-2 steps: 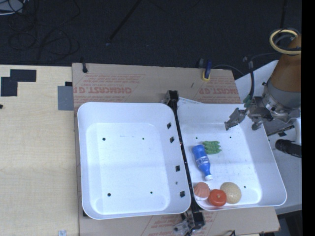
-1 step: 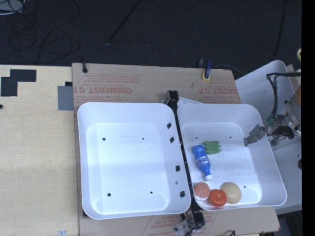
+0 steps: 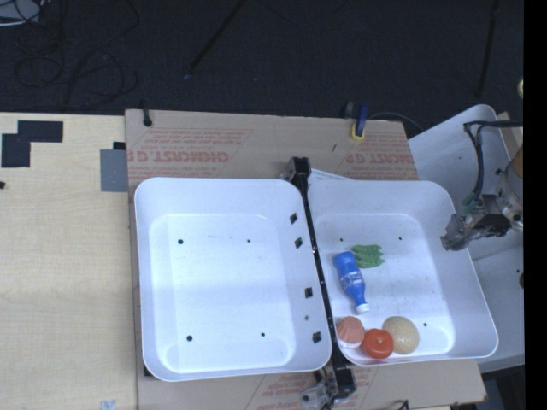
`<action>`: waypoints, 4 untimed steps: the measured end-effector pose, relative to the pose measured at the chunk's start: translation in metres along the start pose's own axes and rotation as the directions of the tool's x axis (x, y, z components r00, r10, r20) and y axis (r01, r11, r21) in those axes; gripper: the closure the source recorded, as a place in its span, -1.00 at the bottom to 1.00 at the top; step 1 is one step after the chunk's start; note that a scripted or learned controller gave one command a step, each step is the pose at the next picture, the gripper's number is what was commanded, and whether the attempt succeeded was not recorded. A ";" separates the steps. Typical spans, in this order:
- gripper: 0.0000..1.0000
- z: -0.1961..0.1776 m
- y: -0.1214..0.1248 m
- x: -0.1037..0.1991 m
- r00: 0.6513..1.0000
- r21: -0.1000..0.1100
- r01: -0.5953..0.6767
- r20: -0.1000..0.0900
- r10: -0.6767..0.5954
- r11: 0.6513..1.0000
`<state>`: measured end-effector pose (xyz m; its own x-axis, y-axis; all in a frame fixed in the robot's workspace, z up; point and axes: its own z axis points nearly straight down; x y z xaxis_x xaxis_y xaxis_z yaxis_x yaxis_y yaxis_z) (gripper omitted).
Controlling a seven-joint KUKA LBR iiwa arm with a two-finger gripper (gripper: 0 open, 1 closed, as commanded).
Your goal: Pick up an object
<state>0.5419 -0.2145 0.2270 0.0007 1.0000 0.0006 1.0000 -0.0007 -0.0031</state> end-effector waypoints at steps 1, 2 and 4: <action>1.00 0.012 0.063 0.056 1.000 -0.004 0.008 0.000 -0.008 1.000; 1.00 -0.078 0.104 0.125 1.000 -0.011 0.008 0.001 -0.008 1.000; 1.00 0.010 0.099 0.253 1.000 -0.003 0.008 -0.001 -0.008 1.000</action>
<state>0.6408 0.0383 0.2167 -0.0070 1.0000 0.0020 1.0000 0.0070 -0.0001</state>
